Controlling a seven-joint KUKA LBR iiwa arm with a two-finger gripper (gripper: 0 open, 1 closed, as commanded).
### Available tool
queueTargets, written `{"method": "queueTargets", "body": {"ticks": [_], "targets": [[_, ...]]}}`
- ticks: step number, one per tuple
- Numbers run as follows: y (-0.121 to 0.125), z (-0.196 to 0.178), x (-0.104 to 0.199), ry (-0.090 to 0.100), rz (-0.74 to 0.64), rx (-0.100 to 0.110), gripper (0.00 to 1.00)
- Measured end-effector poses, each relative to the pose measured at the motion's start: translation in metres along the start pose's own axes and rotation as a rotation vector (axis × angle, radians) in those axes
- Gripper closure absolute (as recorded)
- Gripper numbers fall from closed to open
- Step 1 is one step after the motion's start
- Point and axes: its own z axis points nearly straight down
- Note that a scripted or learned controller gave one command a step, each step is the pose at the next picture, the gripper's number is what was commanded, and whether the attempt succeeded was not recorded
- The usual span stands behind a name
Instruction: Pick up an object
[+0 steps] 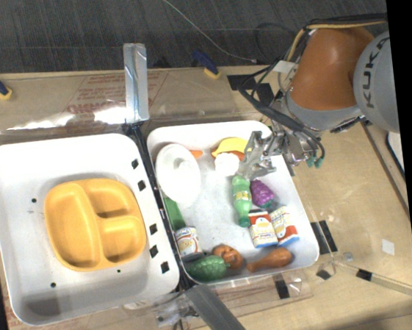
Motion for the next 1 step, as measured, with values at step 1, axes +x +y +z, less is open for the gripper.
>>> {"method": "queueTargets", "body": {"ticks": [1], "targets": [[-0.0032,0.0102,0.0675,0.011,0.35,-0.001,1.0]]}}
